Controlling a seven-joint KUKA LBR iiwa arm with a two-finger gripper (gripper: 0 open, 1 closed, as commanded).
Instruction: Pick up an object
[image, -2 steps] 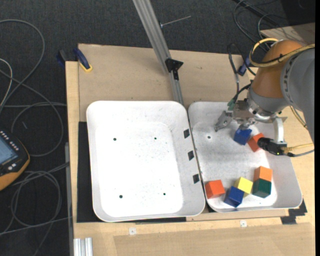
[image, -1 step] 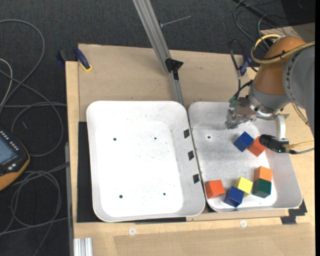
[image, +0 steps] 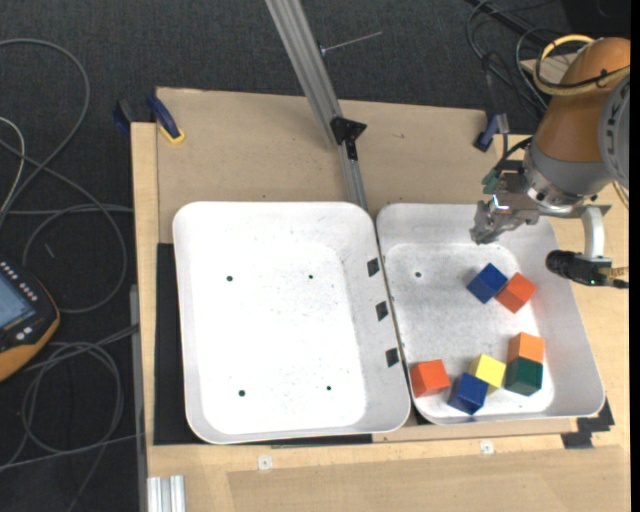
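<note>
- Hanging over the far end of the right bin, the gripper has nothing visible between its tips — how wide it stands I cannot tell.
- Nearest below it sit a blue cube and an orange cube, touching.
- Judged from this, no pick has been made; the descent, the grasp and the lift all remain.
- The blue cube has no long axis — it rests flat, turned with a corner towards the gripper.
- Further off, at the near rim, lie five more blocks.
</note>
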